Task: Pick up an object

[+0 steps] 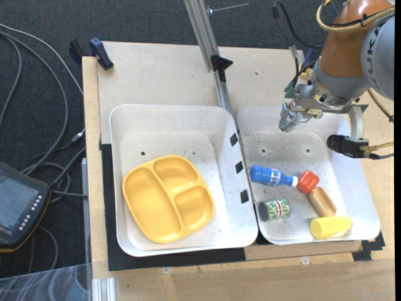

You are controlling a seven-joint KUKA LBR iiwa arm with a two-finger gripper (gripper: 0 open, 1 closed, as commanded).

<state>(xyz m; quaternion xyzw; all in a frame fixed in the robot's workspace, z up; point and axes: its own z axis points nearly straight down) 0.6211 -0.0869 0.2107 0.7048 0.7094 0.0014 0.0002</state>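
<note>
On the counter, a yellow three-compartment plastic tray lies in the left white bin. In the right white bin, near its front, are seen a blue bottle with a white neck, a small green-labelled can, a brown cylinder with a red cap and a yellow block. The end effector is poised over the far edge; whether it is wide or narrow cannot be told. A nearward descent onto one well-separated piece is advised.

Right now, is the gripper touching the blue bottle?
Apart. The camera view shows the gripper over the far end of the right bin, with bare bin floor between it and the blue bottle.
</note>
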